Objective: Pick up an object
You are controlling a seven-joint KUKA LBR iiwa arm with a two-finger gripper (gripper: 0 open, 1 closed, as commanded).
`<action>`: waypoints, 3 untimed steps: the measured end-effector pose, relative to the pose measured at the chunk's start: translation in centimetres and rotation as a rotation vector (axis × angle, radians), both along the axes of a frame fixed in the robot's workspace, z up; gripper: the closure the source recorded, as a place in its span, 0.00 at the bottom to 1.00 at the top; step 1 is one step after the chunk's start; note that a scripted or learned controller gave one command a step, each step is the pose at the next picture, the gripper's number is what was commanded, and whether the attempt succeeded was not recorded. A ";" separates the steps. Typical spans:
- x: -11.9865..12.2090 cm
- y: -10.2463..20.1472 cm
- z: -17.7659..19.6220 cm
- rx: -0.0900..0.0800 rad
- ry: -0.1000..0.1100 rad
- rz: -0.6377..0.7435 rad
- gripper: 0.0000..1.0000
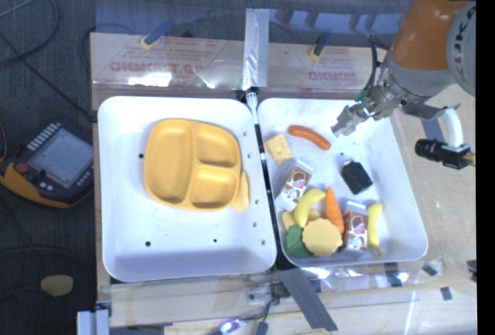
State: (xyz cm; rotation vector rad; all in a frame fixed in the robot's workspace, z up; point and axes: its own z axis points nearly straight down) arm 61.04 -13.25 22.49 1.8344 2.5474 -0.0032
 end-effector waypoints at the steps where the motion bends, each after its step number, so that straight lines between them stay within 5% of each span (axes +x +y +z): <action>1: -1.2 1.7 -9.7 0.002 0.003 -0.140 1.00; 2: -1.0 8.8 2.7 0.001 0.000 -0.374 1.00; 3: -0.9 8.8 3.4 -0.001 0.001 -0.375 1.00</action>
